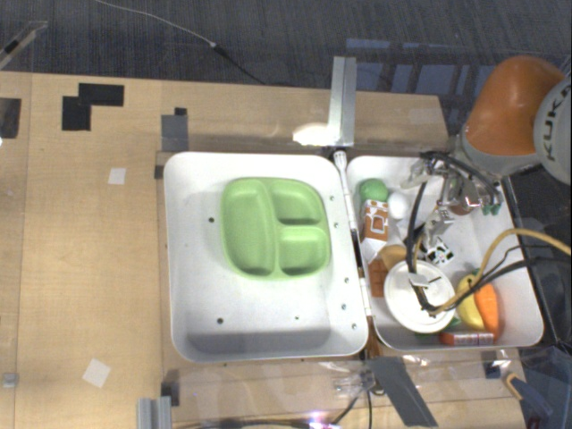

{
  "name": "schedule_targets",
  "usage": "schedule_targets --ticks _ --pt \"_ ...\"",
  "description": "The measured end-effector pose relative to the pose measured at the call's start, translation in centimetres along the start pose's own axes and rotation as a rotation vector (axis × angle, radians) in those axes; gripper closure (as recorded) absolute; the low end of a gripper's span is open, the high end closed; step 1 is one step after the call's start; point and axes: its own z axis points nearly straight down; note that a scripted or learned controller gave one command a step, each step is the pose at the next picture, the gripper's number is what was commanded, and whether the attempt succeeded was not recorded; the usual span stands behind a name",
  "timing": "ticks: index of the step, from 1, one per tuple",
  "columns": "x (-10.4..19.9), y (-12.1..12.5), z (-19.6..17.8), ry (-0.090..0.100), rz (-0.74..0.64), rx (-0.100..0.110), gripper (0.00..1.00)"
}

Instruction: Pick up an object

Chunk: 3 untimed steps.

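I am reading the right bin (527, 329) as the source: the candidate objects are all lying there. A white plate (413, 304) is sitting at the near side, a banana (468, 298) and an orange carrot (487, 309) touching its right edge, a red marker (466, 338) along the near wall. Farther back a green ball (373, 189), a small brown-and-white carton (376, 221) and a brown lump (386, 262) are lining the left wall.

The hand (440, 239) is hanging over the middle of this bin, with the plate just nearer the camera from it and the banana and carrot near and to the right. The carrot's long axis is running roughly front to back. Cables are crossing the hand; I cannot tell how it is set, and I am seeing nothing gripped.

The left bin (188, 239) is carrying a green divided tray (273, 226), well apart across the counter (80, 266).
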Motion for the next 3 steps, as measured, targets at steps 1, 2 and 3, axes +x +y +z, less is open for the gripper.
schedule_targets --ticks 1,2,3 --pt "5.4 2.0 -0.5 -0.033 0.283 0.008 0.0" --pt "6.3 5.2 0.7 0.003 0.588 0.006 0.0" --pt "10.0 5.0 0.8 -0.009 0.623 0.0 0.0"
